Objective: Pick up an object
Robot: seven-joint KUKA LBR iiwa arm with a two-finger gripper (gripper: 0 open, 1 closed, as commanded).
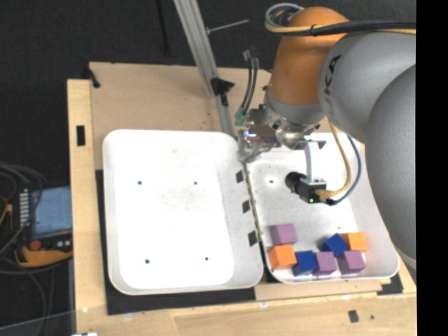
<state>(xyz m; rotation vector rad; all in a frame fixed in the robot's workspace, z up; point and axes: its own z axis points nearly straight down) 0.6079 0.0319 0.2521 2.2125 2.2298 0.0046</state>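
My gripper [253, 140] is at the far corner of the right bin [274, 168], close to the wall that it shares with the left bin [175, 208]. From this view I cannot tell if it is open or closed, because the wrist and the cables cover it, and I see nothing held in it.

The things to pick are 7 small cubes at the near end of the right bin, well apart from my gripper. 1 purple cube [283, 233] lies nearest to me, with an orange cube [283, 256] touching it on the near side. Beside that one a blue cube [306, 261] and 2 more purple ones follow along the near wall. Behind them are a second blue cube [335, 243] and a second orange cube [356, 241].

I judge that these cubes are light and stiff, probably foam or wood, with flat sides that do not slip much and do not break. The best hold is on 2 opposite flat faces, from above. The first purple cube seems the easiest choice: its far side and its right side are free. The cubes along the wall are packed close, so there is little room between them, and a push there could only move the neighbours.
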